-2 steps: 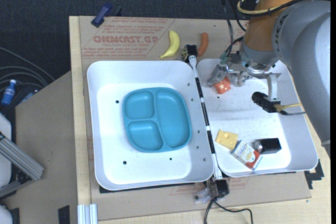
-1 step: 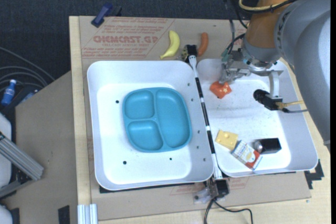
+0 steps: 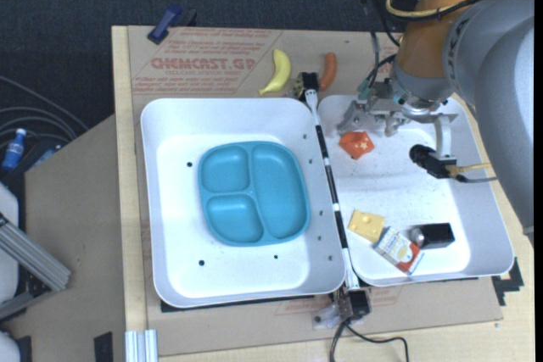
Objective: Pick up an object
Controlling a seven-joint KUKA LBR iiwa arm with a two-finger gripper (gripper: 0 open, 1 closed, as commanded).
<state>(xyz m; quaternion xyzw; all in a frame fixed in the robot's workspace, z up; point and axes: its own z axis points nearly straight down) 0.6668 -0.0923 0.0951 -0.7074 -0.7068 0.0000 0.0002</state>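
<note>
So the gripper (image 3: pixel 373 116) hangs over the far end of the right bin (image 3: pixel 475 263), and I honestly can't tell how the fingers are set from this angle. The closest thing is the red block (image 3: pixel 357 144), sitting just below and a touch toward the divider, near the bin's far-left corner. I'd guess that's the target. The cheese (image 3: pixel 366 224) and black piece (image 3: pixel 434 234) lie near the front edge.

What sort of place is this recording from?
Likely a robotics lab's pick-test bench: two white bins on a board, toy banana and cheese, loose cables on dark carpet.
</note>
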